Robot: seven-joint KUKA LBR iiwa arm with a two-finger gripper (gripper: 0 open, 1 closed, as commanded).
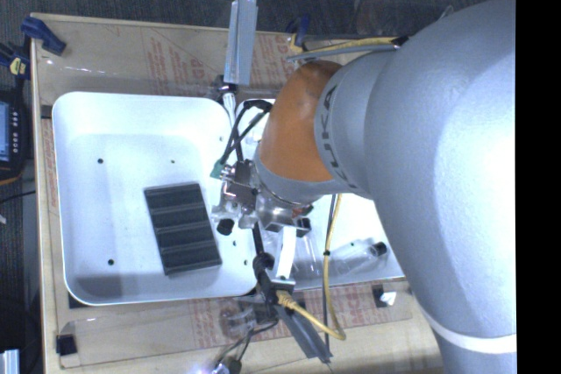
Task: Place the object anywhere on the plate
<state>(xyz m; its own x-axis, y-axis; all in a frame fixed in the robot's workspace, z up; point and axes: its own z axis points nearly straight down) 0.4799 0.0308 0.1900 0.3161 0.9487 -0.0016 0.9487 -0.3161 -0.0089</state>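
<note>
Dark ridged object [182, 229] lies in left bin [88, 127]; claw [235, 204] state unclear.

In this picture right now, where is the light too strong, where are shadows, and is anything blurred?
Camera view: glare washes out the left bin's rim and floor; a soft shadow lies along its lower wall; the dark ridged block is sharp; the grey arm, close to the lens, looks slightly soft and hides much of the right bin.

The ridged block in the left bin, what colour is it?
Dark grey, nearly black, ridged block, clearest in the camera view.
</note>
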